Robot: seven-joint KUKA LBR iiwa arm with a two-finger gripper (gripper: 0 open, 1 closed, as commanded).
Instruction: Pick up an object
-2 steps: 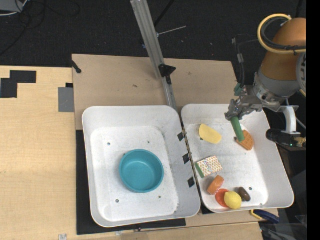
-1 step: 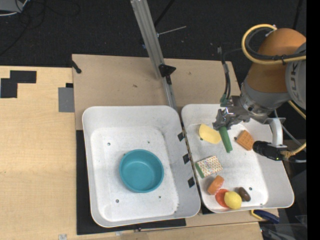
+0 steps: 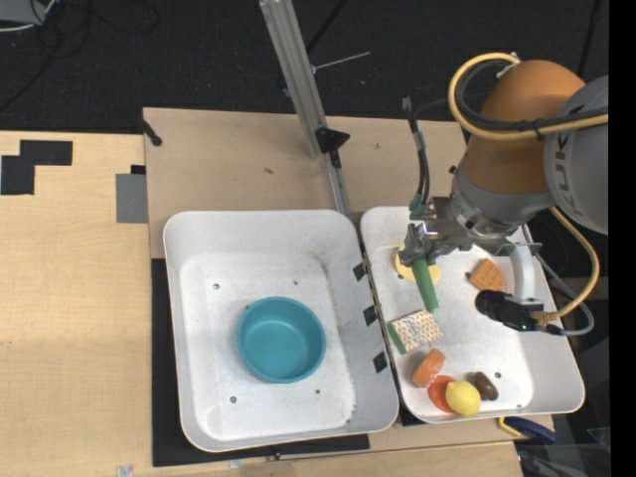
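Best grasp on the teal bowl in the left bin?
Judging by shape: take the teal bowl by its rim, coming straight down, one finger inside and one outside the wall. It sits upright with the mouth open upward, apart from the left bin's walls, so any rim side looks reachable.

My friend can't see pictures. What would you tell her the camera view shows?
A grey robot arm with an orange band reaches from the right, its gripper down at a long green stick in the right white bin, which also holds small toy foods. The left white bin holds a round teal bowl.
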